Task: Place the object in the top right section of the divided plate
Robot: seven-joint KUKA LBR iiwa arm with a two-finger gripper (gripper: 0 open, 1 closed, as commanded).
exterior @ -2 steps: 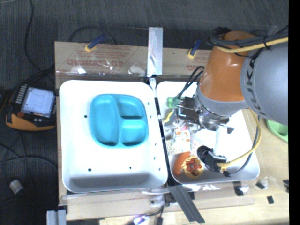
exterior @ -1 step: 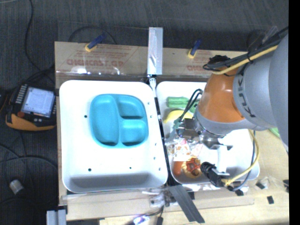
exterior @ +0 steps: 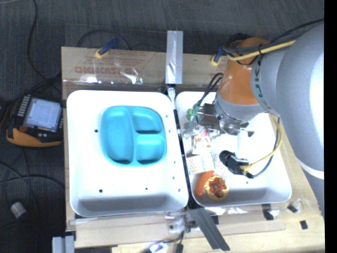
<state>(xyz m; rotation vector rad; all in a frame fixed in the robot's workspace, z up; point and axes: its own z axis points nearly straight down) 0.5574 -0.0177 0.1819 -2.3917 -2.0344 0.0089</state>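
The blue divided plate (exterior: 131,135) lies in the left bin (exterior: 84,188), with one long section on its left and two smaller ones on its right. Nothing lies in its top right section (exterior: 147,119). My gripper (exterior: 199,124) is down in the right bin (exterior: 263,191), near that bin's left wall, over a white patterned packet (exterior: 198,161). An orange and red round object (exterior: 211,185) sits at the front of the right bin, below the gripper. The wrist hides what lies straight under the gripper.
A black object (exterior: 229,160) on a yellow cable (exterior: 266,159) hangs beside the packet. The orange band and grey arm (exterior: 295,78) cover the back right of the right bin. A handheld device (exterior: 39,117) lies on the floor to the left.
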